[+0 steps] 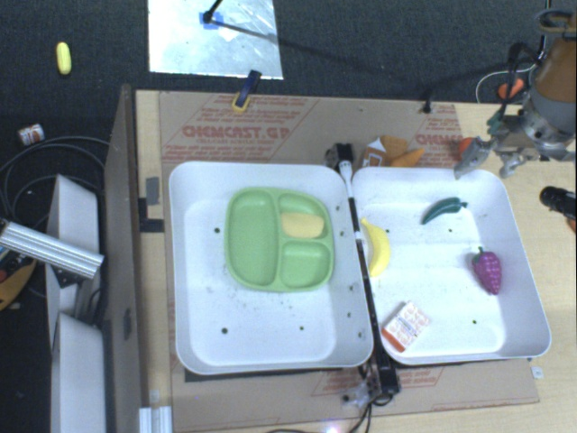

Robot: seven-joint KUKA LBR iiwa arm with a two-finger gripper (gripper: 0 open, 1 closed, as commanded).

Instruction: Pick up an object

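Two white bins sit side by side on the bench. The left bin (203, 332) holds a green tray (261, 242) with three compartments, and a pale yellow block (302, 225) lies in its upper right compartment. The right bin (518, 318) holds four loose things: a banana (378, 246) lying along the left wall just beside the seam between the bins, a dark green pepper (444, 209) in the upper middle, a purple bunch of grapes (488, 271) near the right wall, and a small red and white packet (407, 325) near the front left corner. All four lie apart from one another on the bin floor. The arm (552, 79) comes in at the upper right, and the gripper (491, 153) hangs past the back right corner of the right bin, above its rim and well apart from everything inside. Nothing is between its tips, and whether the pincer is wide or narrow cannot be told at this slant. An orange scrap (406, 157) lies on the cardboard (270, 129) behind the right bin.
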